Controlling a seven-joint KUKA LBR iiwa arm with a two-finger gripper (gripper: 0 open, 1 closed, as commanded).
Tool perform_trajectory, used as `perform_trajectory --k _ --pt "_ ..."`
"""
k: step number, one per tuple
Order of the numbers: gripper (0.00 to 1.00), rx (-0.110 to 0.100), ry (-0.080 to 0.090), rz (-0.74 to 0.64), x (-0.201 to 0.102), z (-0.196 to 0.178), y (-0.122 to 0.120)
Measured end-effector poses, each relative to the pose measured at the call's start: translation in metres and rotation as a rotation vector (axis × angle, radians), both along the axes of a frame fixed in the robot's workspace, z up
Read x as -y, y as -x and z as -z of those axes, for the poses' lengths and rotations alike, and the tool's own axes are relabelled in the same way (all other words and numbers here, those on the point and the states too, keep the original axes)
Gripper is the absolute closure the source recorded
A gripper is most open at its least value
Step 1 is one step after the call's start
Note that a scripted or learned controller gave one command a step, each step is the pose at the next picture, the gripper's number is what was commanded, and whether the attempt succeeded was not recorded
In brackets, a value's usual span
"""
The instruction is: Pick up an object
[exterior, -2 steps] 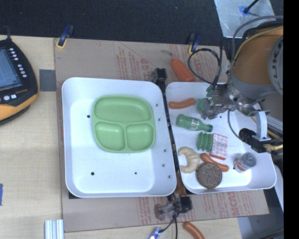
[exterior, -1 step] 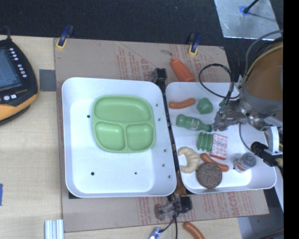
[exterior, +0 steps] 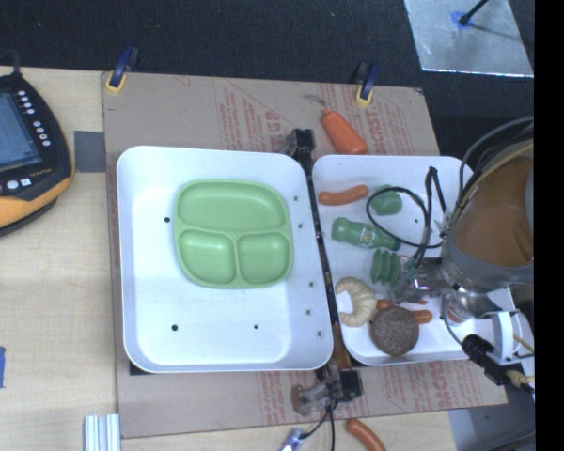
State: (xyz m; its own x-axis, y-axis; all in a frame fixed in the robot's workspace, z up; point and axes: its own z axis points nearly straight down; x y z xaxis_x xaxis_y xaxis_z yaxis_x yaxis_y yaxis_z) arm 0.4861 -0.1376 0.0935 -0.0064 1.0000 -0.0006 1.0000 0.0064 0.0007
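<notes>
While the arm (exterior: 493, 224) hangs over the right bin (exterior: 352, 172), its gripper (exterior: 421, 285) sits low by the ribbed green piece (exterior: 385, 267) and small orange carrot (exterior: 415, 316). Can't tell if it's open or clenched tbh (cables in the way). Left bin (exterior: 150, 336) has a green divided plate (exterior: 233, 231).

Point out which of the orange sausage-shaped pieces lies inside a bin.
The slim orange sausage at the right bin's far edge; the fatter orange one lies on cardboard beyond the bins, another on the near side.
</notes>
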Motion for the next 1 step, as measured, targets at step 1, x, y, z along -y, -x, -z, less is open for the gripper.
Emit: perform_trajectory --k 1 --pt "1.0 0.001 0.002 -0.006 0.0011 -0.0103 -0.0009"
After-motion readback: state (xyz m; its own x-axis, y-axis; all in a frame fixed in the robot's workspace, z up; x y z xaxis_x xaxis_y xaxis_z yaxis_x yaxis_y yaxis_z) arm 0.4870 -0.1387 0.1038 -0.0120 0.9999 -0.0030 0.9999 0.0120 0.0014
